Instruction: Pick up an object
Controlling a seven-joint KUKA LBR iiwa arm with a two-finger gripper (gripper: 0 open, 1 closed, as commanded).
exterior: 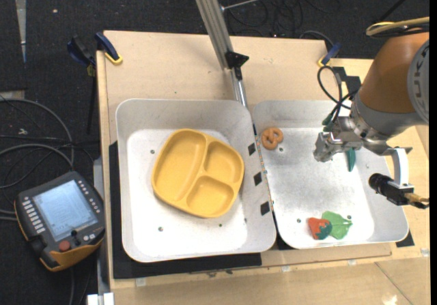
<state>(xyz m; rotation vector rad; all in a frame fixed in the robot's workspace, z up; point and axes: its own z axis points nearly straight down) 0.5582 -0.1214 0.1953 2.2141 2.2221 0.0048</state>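
A small orange pretzel-shaped toy lies near the left wall of the right bin. A red and green toy, like a strawberry with leaves, rests near that bin's front edge. A yellow divided plate lies in the left bin. My gripper hangs over the middle of the right bin, to the right of the pretzel and above the strawberry toy. Nothing shows between its tips.
A metal pole slants down to the seam between the bins. A teach pendant lies on the floor at the left. Clamps sit at the bench's back corners. A black fitting sticks out by the right bin's right edge.
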